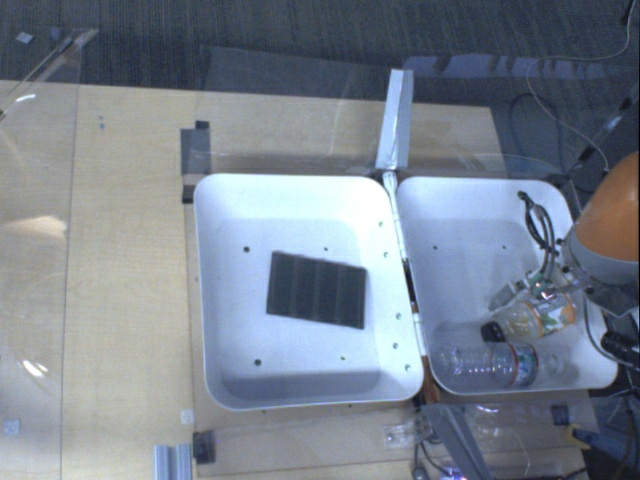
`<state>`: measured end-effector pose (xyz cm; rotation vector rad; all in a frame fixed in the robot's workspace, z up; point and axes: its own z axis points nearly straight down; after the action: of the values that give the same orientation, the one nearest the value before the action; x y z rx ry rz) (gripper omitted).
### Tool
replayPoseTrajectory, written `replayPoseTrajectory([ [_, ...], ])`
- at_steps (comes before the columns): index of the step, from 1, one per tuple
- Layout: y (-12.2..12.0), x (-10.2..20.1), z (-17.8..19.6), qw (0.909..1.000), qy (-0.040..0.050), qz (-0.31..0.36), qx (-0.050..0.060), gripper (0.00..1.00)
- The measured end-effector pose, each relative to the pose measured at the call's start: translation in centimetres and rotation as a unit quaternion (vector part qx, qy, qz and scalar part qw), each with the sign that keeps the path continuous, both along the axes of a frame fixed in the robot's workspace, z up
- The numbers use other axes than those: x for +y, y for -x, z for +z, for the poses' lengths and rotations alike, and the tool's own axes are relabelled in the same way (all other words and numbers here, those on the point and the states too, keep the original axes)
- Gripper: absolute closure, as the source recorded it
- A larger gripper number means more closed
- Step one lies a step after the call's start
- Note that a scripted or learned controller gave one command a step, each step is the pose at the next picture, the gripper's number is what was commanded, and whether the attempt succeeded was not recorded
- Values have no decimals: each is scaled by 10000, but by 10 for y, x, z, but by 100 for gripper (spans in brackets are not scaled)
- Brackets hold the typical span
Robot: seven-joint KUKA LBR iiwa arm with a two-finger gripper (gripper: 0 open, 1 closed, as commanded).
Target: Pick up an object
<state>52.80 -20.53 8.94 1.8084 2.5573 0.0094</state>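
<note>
In the right bin [455, 230], a clear plastic bottle [490, 365] lies on its side near the front wall. Just above it lies a smaller bottle [528, 320] with a black cap and a yellowish body. My gripper [532, 292] reaches in from the right, low in the bin and directly over the smaller bottle, touching or nearly touching it. The arm's orange band [612, 218] sits above the bin's right rim. A flat dark ribbed rectangle [317, 290] lies in the middle of the left bin [212, 298].
A black cable [537, 222] loops from the wrist over the right bin's far right part. A metal divider bar [394, 133] rises behind the seam between the bins. More cables hang past the bench's right edge.
</note>
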Motion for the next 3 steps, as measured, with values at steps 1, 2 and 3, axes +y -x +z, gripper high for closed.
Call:
replayPoseTrajectory([
  [1,36,20,1,10000,14,0,-29,0],
  [2,36,2,0,9968,-17,-797,-12,0],
  [3,32,3,13,9968,-13,-791,-69,100],
])
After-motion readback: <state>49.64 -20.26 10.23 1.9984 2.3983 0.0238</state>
